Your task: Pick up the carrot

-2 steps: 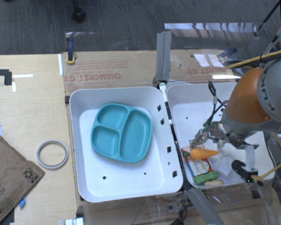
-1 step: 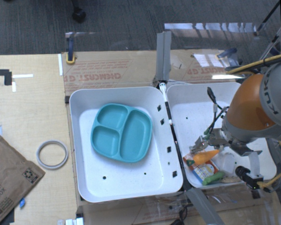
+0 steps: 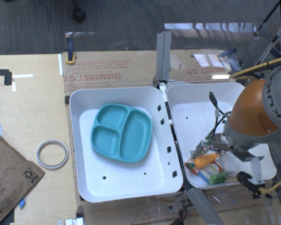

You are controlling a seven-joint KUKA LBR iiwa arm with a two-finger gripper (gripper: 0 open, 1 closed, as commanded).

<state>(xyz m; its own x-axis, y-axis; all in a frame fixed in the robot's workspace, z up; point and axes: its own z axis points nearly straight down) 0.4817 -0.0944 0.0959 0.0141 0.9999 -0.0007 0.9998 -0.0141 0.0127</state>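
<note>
The carrot [image 3: 205, 161], short and orange, lies near the front left corner of the right bin [image 3: 192, 107]. It rests among a small pile of items. My gripper [image 3: 202, 152] is low over the pile, directly above and touching or nearly touching the carrot's upper side. The grey wrist and the orange band of the arm [image 3: 253, 113] reach in from the right and hide the bin floor behind the pile.
A green item [image 3: 219, 177] and a pale packet [image 3: 210, 170] lie against the carrot toward the front wall. A teal three-part plate [image 3: 121, 132] sits in the left bin [image 3: 84, 150]. A tape ring [image 3: 52, 154] and a cardboard box [image 3: 10, 180] lie on the bench at left.
</note>
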